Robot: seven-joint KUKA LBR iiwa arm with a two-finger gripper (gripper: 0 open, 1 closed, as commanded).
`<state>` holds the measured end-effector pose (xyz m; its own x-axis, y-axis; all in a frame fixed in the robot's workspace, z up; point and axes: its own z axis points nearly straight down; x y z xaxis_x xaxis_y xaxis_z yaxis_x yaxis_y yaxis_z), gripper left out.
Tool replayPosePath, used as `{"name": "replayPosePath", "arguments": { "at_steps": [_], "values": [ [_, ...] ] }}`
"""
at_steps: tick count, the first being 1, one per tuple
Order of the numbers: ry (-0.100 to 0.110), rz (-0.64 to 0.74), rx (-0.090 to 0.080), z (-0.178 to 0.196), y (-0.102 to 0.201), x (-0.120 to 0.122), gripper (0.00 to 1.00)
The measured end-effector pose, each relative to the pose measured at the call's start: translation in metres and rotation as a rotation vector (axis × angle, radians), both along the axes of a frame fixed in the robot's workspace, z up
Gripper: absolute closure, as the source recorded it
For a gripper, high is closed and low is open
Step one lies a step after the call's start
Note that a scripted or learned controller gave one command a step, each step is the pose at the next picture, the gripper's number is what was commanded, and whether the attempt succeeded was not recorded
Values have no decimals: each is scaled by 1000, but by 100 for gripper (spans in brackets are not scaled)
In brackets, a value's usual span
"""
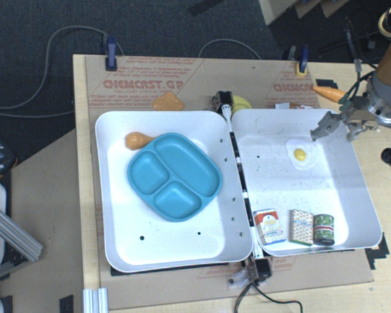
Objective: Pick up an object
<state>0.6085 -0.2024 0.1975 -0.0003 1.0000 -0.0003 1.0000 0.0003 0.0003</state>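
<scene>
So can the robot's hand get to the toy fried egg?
Probably yes. The hand hangs over the right bin, close to the fried egg, and nothing lies between them. The egg lies flat, though, so gripping it could be tricky.

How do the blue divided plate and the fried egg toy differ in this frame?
The blue divided plate lies in the left bin; the fried egg toy lies in the right bin. The plate is far larger than the egg. The plate is solid blue with three compartments; the egg is white with a yellow yolk. The hand hangs close to the egg and far from the plate. Both lie flat.
</scene>
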Motion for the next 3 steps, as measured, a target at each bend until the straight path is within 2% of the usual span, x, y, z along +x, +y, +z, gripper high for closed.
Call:
{"name": "replayPosePath", "arguments": {
  "at_steps": [1, 2, 3],
  "values": [
    [11, 3, 5, -116, 23, 9, 0],
    [-4, -2, -2, -84, -6, 8, 0],
    [4, 1, 3, -80, 31, -24, 0]
  ]
}}
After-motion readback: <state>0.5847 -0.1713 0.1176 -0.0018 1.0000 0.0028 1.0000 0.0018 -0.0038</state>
